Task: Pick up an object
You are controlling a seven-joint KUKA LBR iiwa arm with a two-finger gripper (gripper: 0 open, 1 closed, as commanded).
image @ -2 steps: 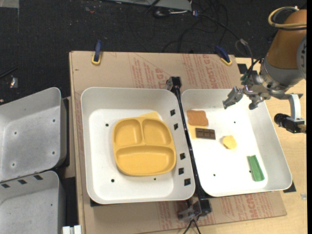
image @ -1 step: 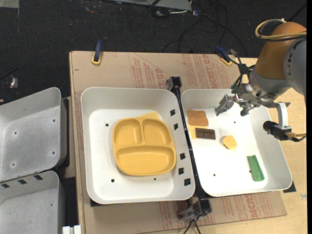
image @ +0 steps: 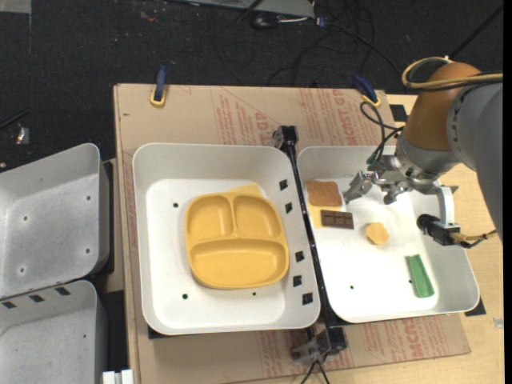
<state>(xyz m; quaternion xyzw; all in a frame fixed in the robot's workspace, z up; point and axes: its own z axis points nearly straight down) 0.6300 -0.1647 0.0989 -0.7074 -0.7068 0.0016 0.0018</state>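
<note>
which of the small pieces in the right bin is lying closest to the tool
The tan square piece, at the bin's upper left, just left of the tool. The brown bar, yellow lump and green stick lie farther down.

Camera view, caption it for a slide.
Gripper above right bin holding small food pieces; yellow tray in left bin.

My arm [image: 478, 126] is grey with an orange band, a yellow cable looped above it, ending in dull metal fingers [image: 358, 188].
</note>
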